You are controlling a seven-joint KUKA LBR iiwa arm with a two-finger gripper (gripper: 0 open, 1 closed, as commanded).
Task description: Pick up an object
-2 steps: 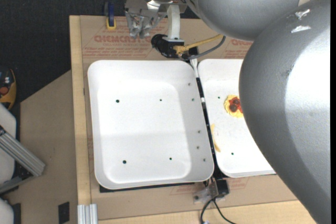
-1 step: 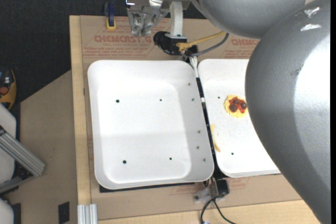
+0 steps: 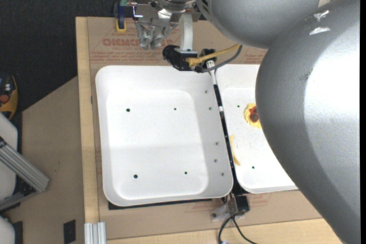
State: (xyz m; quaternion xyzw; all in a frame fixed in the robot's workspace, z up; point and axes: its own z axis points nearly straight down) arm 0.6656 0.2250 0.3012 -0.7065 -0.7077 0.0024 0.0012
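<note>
My gripper (image 3: 152, 38) hangs high over the back edge of the left bin (image 3: 104, 123), above the cardboard behind it. Its grey fingers (image 3: 146, 37) stand close together, shut, with nothing between them. A small orange, yellow and red object (image 3: 250, 114) lies in the right bin (image 3: 269, 183), partly covered by the arm. A thin yellow piece (image 3: 235, 156) lies by that bin's left wall. The big grey arm (image 3: 297, 66) hides most of the right bin.
Both bins rest on a cardboard sheet (image 3: 86, 123) with red printing at the back. A blue and yellow clip (image 3: 121, 14) sits at the sheet's far edge. A metal rail (image 3: 23, 168) lies off the bench at the left.
</note>
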